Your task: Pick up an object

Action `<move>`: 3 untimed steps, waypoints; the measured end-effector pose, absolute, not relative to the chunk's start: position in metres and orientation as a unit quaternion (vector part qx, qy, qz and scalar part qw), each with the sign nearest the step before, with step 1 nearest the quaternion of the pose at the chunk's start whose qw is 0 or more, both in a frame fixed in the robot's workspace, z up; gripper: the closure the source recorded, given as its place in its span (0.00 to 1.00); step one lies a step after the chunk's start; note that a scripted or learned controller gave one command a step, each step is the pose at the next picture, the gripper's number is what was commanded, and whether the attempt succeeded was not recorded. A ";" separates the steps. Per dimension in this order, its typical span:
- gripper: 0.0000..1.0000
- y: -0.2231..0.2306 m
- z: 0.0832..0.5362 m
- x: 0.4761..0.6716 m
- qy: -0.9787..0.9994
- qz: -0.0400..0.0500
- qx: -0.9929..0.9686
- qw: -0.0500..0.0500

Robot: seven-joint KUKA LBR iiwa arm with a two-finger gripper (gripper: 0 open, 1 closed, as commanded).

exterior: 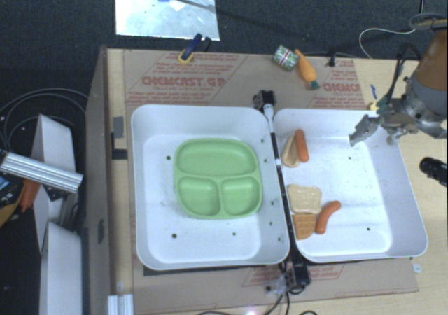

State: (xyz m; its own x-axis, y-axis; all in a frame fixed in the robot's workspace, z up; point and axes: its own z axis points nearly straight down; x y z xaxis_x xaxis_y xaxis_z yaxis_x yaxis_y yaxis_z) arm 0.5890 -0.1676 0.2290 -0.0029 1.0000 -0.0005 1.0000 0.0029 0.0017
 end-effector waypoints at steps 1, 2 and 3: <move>0.00 -0.109 0.111 0.646 0.708 0.001 0.706 0.001; 0.00 -0.091 0.085 0.669 0.709 0.001 0.705 0.001; 0.00 -0.095 0.084 0.627 0.708 0.000 0.706 0.001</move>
